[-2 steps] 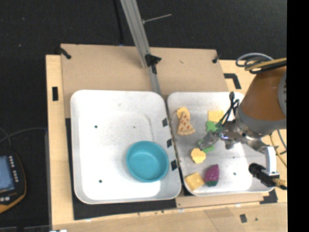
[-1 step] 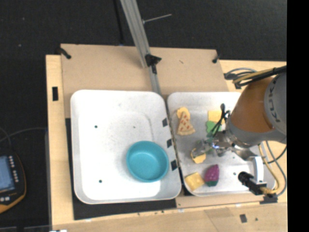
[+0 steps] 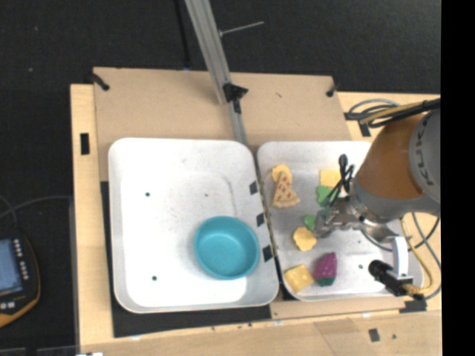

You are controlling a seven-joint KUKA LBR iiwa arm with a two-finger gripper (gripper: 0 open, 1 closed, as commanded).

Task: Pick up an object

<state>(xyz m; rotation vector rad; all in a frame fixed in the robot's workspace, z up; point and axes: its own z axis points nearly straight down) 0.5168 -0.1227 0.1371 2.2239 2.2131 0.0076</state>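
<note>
Wooden table (image 3: 185,110) with two white bins side by side; arm reaching in from the right over the right bin (image 3: 349,288).

Left bin (image 3: 171,176) holds a teal bowl (image 3: 223,247) toward its near right corner. Right bin holds a pizza-slice toy (image 3: 284,193) and an orange piece (image 3: 280,173) at far left, a yellow block (image 3: 329,177) and green piece (image 3: 323,194) further right, a yellow chunk (image 3: 303,238) mid-bin, and a purple grape-like toy (image 3: 325,268) beside a yellow wedge (image 3: 298,277) at the near edge. Tool (image 3: 324,223) sits low in mid-bin, just right of the yellow chunk and near the green piece; finger spacing cannot be made out, and no object is seen between them.
</note>
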